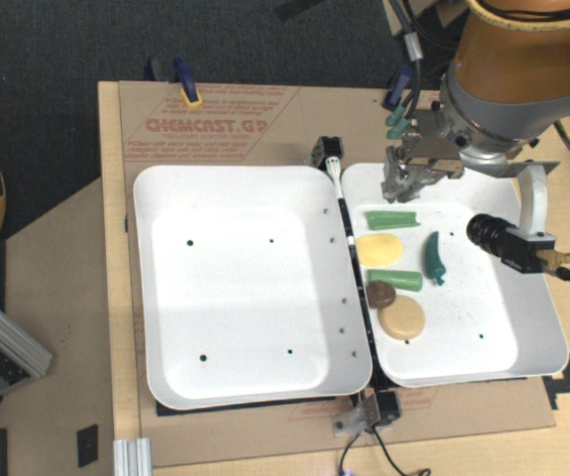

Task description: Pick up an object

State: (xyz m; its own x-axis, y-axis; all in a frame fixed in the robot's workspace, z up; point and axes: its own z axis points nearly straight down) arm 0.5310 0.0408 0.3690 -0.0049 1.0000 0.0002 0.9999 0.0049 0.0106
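Claw (400,192) grip state unclear, above green strip (392,220); yellow piece (379,249) just beside

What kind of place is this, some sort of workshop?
Probably a robotics lab test bench: a robot arm hangs over two white bins, clamps pin the board, and toy-like food shapes wait for picking.

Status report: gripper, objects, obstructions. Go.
Gripper low over right bin, far end, holding nothing visible. Light green piece just beneath it. Yellow piece and teal piece close by.
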